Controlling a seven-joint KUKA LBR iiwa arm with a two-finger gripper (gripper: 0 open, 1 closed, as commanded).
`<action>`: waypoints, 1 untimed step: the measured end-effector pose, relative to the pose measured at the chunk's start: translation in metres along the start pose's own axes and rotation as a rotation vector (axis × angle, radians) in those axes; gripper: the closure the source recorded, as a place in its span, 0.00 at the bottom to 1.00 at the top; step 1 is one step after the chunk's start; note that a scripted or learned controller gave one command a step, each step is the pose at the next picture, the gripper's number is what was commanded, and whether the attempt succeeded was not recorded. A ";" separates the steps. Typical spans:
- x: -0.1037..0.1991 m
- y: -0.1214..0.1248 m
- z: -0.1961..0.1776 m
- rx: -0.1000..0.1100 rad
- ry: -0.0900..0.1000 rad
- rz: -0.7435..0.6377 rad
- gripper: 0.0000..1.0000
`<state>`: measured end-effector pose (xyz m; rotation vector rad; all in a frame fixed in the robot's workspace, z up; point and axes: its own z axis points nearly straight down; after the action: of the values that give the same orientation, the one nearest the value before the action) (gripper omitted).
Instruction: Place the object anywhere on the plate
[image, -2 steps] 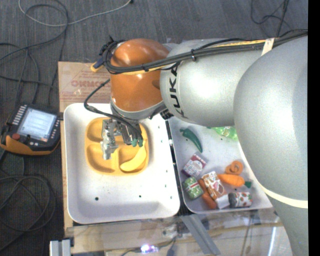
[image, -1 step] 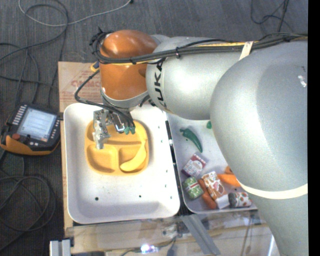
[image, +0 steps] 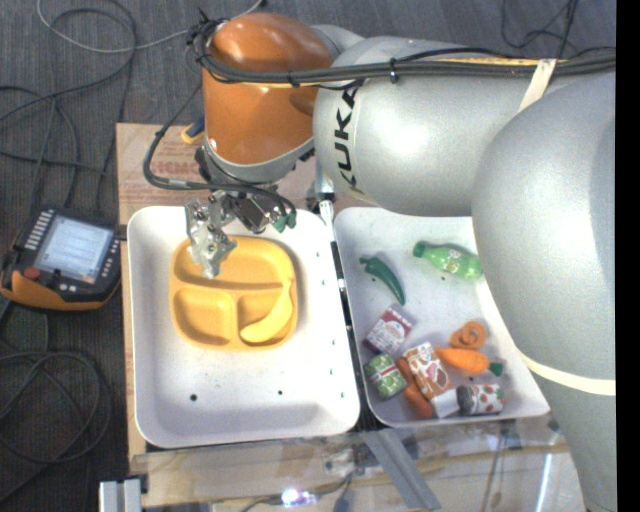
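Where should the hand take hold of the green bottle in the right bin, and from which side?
Grip the green bottle across the middle of its body, coming straight down from above. It lies on its side near the far end of the right bin, with bare floor all around it; the dark green pepper lies apart to its left. Closing across its narrow width looks safest, though it may roll.

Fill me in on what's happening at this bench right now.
A grey and orange robot arm has reached over the left bin, with its gripper hanging above the far corner of a yellow divided plate. A banana lies in the plate's near right section. The right bin holds toy food, among them a green pepper, a green bottle and a carrot.
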<state>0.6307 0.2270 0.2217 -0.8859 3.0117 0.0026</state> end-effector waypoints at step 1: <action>0.018 0.021 0.062 -0.005 0.001 -0.030 1.00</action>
<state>0.6043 0.2354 0.1596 -0.9314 3.0009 0.0099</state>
